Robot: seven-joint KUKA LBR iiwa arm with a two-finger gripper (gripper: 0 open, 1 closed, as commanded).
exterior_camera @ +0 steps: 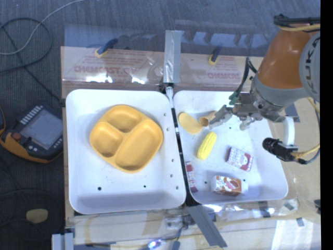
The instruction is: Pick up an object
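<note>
1. A small carton [227,185] with red print, too small to read, lies nearest in the right bin [270,189].
2. A red-and-white packet [240,158] lies just beyond it.
3. The corn cob [206,145] lies with its long axis running near-left to far-right.
4. The hand [237,113] hovers above the bin's far part; whether it is spread I cannot tell.
5. The yellow divided plate [126,137] sits in the left bin [83,191].
6. "CHEMCAST" shows on the desk's film [99,69].
</note>
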